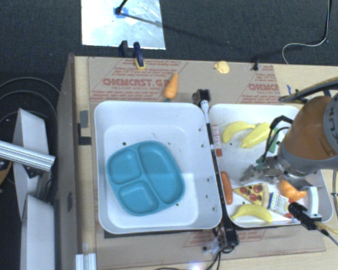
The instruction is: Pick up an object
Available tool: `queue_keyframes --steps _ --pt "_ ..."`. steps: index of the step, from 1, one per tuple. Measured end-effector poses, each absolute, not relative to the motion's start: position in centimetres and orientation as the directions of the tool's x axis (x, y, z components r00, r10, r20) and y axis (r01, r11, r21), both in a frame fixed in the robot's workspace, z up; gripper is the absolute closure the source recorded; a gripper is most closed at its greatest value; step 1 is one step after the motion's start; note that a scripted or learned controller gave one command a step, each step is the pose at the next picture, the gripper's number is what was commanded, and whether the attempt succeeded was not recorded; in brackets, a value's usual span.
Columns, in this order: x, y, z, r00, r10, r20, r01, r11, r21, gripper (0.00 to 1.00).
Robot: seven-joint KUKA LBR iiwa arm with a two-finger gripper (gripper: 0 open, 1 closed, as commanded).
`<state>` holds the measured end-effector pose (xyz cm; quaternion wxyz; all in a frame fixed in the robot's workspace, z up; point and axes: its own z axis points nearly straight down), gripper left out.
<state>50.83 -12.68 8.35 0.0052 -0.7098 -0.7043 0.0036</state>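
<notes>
The bench (129, 75) carries two white bins side by side. The left bin (152, 117) holds a blue divided plate (145, 176), lying flat with its three compartments bare. The right bin (225, 117) holds the toy food. The grey arm (315, 134) with its orange band reaches in from the right and hangs over this bin's middle.

The gripper (258, 173) sits low, just above a pizza slice (252, 193); how far its fingers stand apart cannot be told.

Two yellow bananas (245, 133) lie near the bin's far side, long axes running left to right, slightly tilted. A third banana (252, 212) lies along the near wall, also left to right. A red sausage (227, 187) lies against the left wall, long axis running far to near. An orange piece (293, 191) rests right of the pizza slice. An orange carrot (170, 86) lies on the bench beyond the left bin.
</notes>
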Motion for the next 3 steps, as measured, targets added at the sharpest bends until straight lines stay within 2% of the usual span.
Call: queue_keyframes --steps 1,2,3 --pt "59.0 -18.7 12.1 -0.002 1.000 -0.006 1.000 0.002 0.012 0.00" --pt "65.6 -15.5 9.2 -0.004 1.000 0.002 1.000 0.004 -0.022 0.00" --pt "65.6 -15.5 10.1 -0.008 1.000 0.001 1.000 0.008 -0.029 1.00"
